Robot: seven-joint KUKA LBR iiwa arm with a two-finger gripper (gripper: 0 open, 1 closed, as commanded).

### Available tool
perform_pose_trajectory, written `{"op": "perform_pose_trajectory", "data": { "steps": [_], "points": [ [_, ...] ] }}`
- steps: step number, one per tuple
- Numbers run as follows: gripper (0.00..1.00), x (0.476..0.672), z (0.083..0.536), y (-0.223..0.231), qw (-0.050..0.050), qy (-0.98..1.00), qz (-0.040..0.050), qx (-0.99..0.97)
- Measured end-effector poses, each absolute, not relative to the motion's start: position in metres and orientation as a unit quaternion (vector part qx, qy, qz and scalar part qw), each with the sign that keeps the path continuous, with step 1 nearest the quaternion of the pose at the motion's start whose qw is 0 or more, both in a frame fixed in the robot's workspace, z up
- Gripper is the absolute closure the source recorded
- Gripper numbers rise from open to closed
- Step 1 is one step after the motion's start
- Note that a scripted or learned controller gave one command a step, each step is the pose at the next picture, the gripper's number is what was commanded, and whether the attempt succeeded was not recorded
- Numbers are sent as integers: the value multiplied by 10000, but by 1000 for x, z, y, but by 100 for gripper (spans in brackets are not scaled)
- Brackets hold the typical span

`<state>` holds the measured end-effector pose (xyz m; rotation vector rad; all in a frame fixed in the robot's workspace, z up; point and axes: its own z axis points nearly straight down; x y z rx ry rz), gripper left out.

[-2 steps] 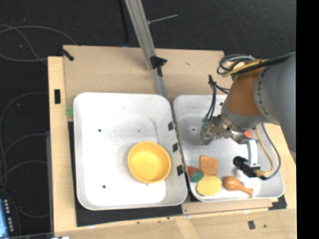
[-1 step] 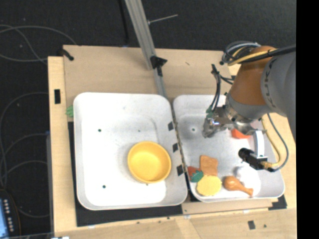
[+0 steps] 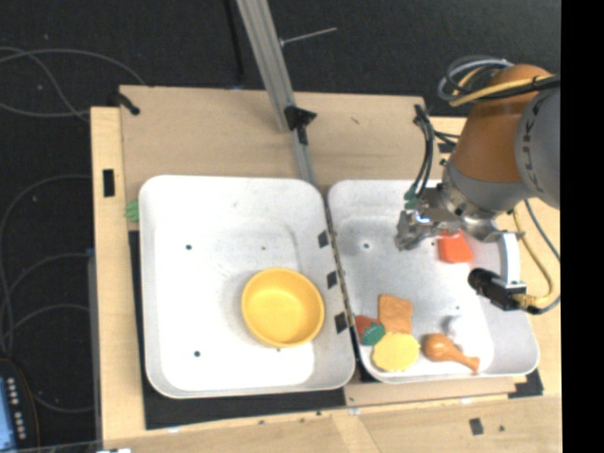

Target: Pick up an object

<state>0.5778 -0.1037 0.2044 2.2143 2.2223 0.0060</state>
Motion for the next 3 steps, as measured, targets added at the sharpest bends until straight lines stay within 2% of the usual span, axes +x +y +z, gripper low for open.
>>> {"op": "perform_pose_trajectory", "data": {
  "steps": [1,2,3],
  "points": [
    [100,579,226,-104,18,7088,16,7054],
    [100,589,237,-55,4,7099,15,7043],
    [100,607,242,-14,3,7097,13,7045]
  ]
}}
